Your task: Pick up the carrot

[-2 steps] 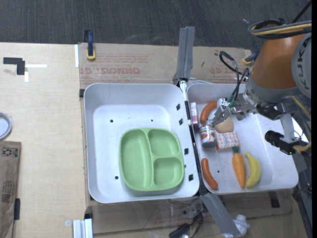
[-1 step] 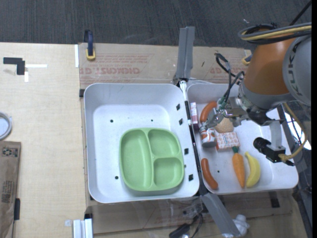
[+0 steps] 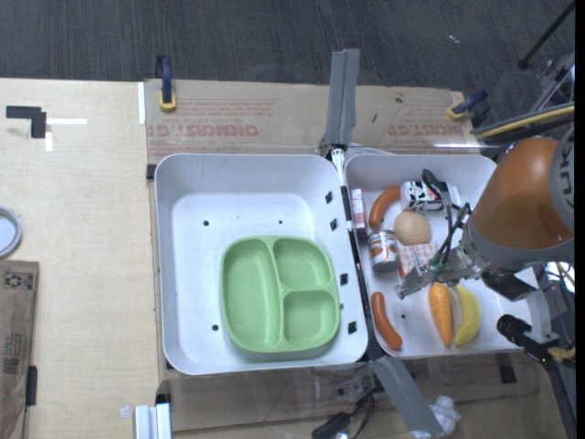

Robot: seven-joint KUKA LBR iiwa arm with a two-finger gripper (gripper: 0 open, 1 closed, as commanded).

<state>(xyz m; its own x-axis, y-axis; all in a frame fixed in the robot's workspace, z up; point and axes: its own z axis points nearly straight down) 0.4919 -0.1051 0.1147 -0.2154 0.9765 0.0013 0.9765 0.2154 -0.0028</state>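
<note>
Claw (image 3: 445,277) just above carrot (image 3: 441,311)

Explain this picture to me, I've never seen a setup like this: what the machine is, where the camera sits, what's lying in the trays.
The camera hangs above a workbench and looks down at a slant. The big grey and orange shape on the right is a robot arm with a two-finger gripper at its end. Two shallow white bins sit side by side. The left bin holds a green divided plate. The right bin holds toy food: a carrot beside a banana, two sausages, a small can and a roundish tan piece. The gripper sits just above the carrot's top end. I cannot tell whether it grips anything.
</note>
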